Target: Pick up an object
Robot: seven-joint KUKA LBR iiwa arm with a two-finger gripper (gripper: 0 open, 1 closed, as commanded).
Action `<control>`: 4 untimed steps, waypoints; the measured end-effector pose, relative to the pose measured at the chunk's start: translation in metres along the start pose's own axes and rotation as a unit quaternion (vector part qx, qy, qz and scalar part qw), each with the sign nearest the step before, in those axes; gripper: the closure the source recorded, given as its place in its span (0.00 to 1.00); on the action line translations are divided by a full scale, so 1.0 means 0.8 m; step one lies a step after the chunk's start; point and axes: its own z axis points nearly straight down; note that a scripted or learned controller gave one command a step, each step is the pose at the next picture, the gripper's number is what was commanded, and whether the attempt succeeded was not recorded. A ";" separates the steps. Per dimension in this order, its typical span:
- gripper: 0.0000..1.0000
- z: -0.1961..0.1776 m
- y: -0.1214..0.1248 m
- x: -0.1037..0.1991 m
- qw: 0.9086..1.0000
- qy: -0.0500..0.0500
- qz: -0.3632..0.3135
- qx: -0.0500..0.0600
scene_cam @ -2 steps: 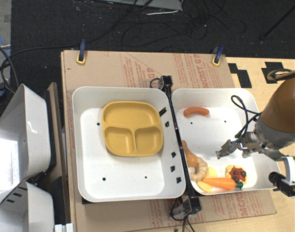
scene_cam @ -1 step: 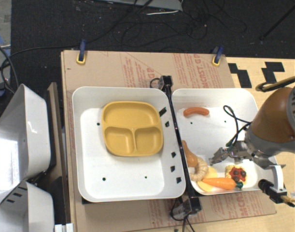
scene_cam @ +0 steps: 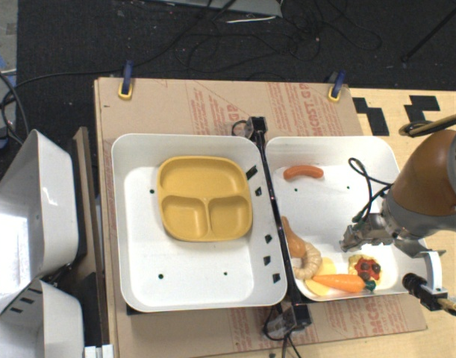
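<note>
The right bin [scene_cam: 377, 155] holds several toy foods. A sausage [scene_cam: 303, 172] lies near its far side. At the near edge sit a tan chicken drumstick [scene_cam: 302, 253], an orange carrot [scene_cam: 338, 281], a yellow piece [scene_cam: 326, 267] and a round piece with red and green toppings [scene_cam: 367, 268]. My gripper [scene_cam: 360, 239] hangs low over the right bin, just above the topped piece and right of the drumstick. The grey wrist and orange band come in from the right.
In the left bin [scene_cam: 138, 274] rests a yellow divided plate [scene_cam: 205, 198]. A black cable [scene_cam: 369, 181] loops over the right bin toward the wrist. Both bins stand on a cardboard sheet [scene_cam: 213, 103] held by two clamps. White containers [scene_cam: 30, 215] stand at far left.
</note>
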 end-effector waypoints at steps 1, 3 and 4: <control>1.00 -0.074 0.012 -0.004 1.000 -0.001 -0.003 -0.003; 1.00 -0.187 0.021 -0.021 1.000 -0.002 -0.003 -0.003; 1.00 -0.236 0.022 -0.022 1.000 -0.002 -0.003 -0.003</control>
